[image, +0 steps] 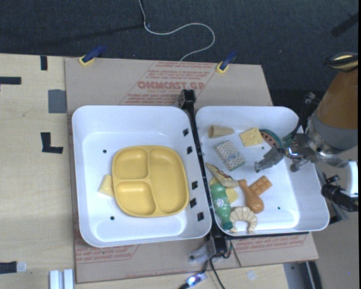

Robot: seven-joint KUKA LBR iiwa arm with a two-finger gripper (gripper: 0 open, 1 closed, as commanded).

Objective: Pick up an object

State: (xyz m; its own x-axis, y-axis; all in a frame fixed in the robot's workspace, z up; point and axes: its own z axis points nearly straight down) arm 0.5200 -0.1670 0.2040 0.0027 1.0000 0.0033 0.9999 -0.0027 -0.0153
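Beside the claw (271,160): toy food (254,192).

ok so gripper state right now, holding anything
Two-finger gripper: over the right white bin, nothing seen between its fingers; open or shut cannot be told.

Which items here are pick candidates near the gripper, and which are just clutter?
In play, right bin:
gripper
yellow cracker
speckled grey square
orange toy piece
green bottle
shrimp
cone piece

Lying about:
yellow divided plate in left bin
yellow wedge beside it
white cable
cardboard sheet
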